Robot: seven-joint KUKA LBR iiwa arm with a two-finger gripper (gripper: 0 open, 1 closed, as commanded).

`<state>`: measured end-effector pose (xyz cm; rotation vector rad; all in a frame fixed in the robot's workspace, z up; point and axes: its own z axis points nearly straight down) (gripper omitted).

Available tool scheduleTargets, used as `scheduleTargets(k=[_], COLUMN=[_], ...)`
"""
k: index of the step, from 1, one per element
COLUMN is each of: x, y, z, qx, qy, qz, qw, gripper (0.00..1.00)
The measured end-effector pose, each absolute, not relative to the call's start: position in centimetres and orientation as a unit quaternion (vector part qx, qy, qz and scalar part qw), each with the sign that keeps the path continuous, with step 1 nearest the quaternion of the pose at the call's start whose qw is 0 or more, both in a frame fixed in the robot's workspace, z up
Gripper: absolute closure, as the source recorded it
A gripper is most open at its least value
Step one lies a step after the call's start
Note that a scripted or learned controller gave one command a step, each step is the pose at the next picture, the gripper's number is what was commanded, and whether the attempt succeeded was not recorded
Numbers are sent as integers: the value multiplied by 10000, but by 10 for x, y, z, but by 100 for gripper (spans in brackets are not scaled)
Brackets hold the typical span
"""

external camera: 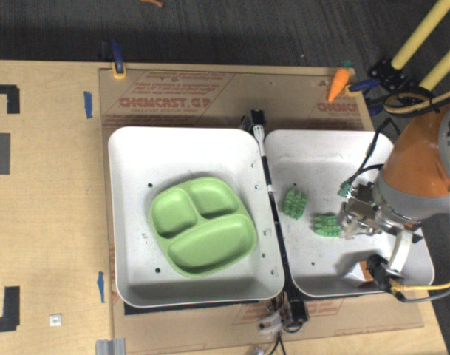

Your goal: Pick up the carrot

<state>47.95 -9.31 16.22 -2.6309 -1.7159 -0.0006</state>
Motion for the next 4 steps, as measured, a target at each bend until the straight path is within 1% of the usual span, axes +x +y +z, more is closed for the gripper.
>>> scheduleTargets(k=[1,2,3,4], x=[501,479,479,480], y=[-144,-80,-22,-5], z=[290,262,206,241], qx=[-7328,-7657,-8270,-7805], qy=[-6805,-6432,-5623,-6252], qz=[-2,5,10,-7], qw=[-8,12,14,-6], gripper=[100,100,100,100])
